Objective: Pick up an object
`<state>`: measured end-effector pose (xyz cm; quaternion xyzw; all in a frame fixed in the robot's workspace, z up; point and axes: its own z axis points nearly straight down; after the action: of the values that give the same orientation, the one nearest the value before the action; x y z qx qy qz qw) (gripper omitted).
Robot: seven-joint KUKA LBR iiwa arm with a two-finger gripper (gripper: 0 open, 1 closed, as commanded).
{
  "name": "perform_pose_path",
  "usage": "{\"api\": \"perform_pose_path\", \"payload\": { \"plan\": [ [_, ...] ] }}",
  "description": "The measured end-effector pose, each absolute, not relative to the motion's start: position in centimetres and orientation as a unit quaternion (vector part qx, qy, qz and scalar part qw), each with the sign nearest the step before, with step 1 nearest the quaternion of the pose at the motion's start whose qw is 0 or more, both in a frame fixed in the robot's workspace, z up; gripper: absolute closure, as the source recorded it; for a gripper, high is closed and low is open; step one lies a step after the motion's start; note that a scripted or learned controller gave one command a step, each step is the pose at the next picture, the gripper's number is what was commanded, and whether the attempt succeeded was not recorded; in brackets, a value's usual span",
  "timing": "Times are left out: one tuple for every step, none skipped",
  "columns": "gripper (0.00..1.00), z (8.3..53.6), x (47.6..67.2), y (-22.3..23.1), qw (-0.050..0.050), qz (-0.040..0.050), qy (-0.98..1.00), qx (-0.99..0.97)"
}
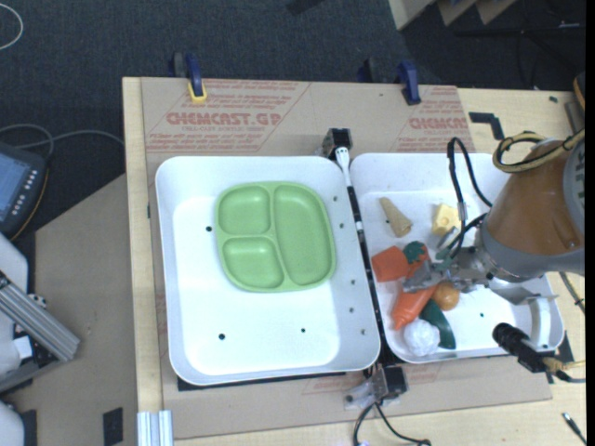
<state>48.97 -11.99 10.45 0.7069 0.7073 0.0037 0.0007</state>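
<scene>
The hand (435, 269) hangs over the carrot (412, 305); its long axis slants down-left, away from the arm. Whether the hand is spread or pinching, I cannot tell.

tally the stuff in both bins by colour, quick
green: 2, the divided plate in the left bin and a dark green piece in the right bin
orange or red-orange: 3, block, carrot, small ball
tan: 1, cone
yellow: 1, chunk
white: 1, round item
total: 8
</scene>
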Motion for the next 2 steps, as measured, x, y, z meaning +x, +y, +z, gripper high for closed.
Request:
{"api": "perform_pose_path", "payload": {
  "plan": [
    [0.0,8.81,49.43,-11.83,0.003,0.0041,0.708,0.706],
    [1.0,9.47,48.98,-11.97,0.0,0.0002,0.707,0.708]
  ]
}}
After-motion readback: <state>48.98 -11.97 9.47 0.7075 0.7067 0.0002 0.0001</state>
